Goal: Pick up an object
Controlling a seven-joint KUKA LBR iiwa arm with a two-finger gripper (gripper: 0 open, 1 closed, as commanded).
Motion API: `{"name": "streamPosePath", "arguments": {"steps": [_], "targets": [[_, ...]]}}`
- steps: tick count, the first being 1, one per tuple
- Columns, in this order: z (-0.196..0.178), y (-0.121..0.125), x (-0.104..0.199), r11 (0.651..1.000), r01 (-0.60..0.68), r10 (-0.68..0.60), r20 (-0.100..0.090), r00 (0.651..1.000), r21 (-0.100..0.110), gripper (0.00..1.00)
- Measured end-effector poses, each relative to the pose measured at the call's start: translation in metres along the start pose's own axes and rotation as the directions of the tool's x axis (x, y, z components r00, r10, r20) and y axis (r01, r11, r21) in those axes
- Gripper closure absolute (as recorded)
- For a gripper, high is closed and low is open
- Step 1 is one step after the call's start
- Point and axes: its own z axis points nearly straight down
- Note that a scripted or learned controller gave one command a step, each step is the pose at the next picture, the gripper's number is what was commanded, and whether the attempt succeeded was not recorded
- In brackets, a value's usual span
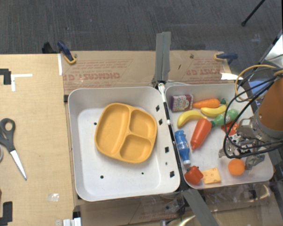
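Nearest you, at the bottom of the frame, the front rim of the right bin (229, 183) runs along the lower right, w/ a red strawberry-like toy (193, 175) and a cheese wedge (211, 176) side by side just inside it. Right of those sits an orange ball (236, 167), touching or just under the end effector (241, 150), which hangs low at the right side of that bin amid black cables; you can't tell from here how far its fingers are spread, & nothing is visibly held between them. Above it the arm's orange band (274, 106) fills the right edge. Mid-bin, a blue bottle (182, 146) lies along the left wall, a red-orange carrot-shaped toy (201, 133) is tilted beside it, & a banana (189, 117) curves just above. Farther back, near the bin's upper wall: a small purple-labelled packet (181, 102), an orange carrot (207, 103), a yellow piece (213, 111) and a green piece (230, 114) close together. The left bin (82, 150) holds a yellow divided plate (126, 132), 3 compartments, roughly centre. On the bench (30, 138) at the left edge lie scissors (11, 144). Far side, upper frame: cardboard (111, 71) behind both bins, w/ a blue clamp (66, 51) at its left corner.
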Motion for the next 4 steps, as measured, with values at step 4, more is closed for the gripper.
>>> {"name": "streamPosePath", "arguments": {"steps": [4], "targets": [[0.013, -0.079, -0.142, 0.976, -0.217, 0.217, 0.0, 0.976, -0.001, 0.0]]}}
